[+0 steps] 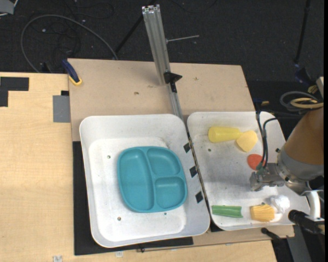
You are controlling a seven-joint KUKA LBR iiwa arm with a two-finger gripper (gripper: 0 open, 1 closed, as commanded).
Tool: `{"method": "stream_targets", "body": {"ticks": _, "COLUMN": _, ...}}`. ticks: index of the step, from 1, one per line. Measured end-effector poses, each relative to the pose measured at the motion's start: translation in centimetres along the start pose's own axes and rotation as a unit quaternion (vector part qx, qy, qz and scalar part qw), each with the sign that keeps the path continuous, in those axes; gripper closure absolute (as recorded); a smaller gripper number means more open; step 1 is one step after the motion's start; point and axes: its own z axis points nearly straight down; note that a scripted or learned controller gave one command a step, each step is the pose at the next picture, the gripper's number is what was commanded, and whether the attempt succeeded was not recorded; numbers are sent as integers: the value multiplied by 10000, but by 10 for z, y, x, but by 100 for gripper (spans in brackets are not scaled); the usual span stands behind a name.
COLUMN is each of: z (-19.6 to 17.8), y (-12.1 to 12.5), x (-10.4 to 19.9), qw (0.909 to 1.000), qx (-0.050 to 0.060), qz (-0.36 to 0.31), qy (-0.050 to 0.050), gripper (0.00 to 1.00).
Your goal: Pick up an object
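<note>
Here, small red object [255, 160], rounded, just beside gripper [258, 182]

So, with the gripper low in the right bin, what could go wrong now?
The gripper sits just below the small red object; it may push it aside rather than grasp it. The yellow pieces lie close by, so a sweep could knock them. The arm is also close to the right bin's far rim.
</note>
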Motion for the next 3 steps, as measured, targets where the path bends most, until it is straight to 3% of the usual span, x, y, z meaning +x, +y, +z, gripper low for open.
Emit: {"method": "stream_targets", "body": {"ticks": 3, "z": -156, "y": 8, "x": -17, "qw": 10000, "qx": -22, "qz": -27, "qy": -29, "gripper": 100}}
